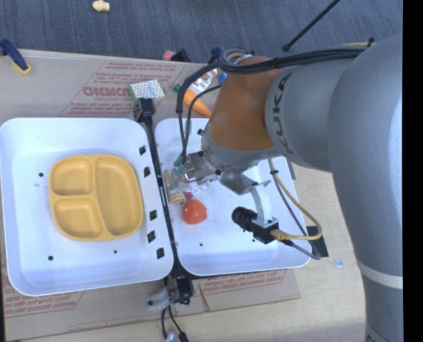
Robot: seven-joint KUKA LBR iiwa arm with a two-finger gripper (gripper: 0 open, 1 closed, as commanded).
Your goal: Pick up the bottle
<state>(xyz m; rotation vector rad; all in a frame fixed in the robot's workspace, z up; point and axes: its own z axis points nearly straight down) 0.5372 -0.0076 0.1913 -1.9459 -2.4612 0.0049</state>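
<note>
An orange object with a dark label (201, 91), possibly the bottle, lies at the far rim of the right bin (218, 258). The arm's orange band hides most of it. My gripper (184, 178) is down in the right bin near its left wall, amid small pale and pinkish items that I cannot make out. A red rounded item (194, 211) lies on the bin floor just below the gripper, apart from it.
A yellow divided plate (95, 196) lies in the left bin (18, 155). The divider between the bins (158, 191) runs close to the gripper's left. A black cable fitting (252, 223) hangs over the right bin. The big grey arm covers the bin's right side.
</note>
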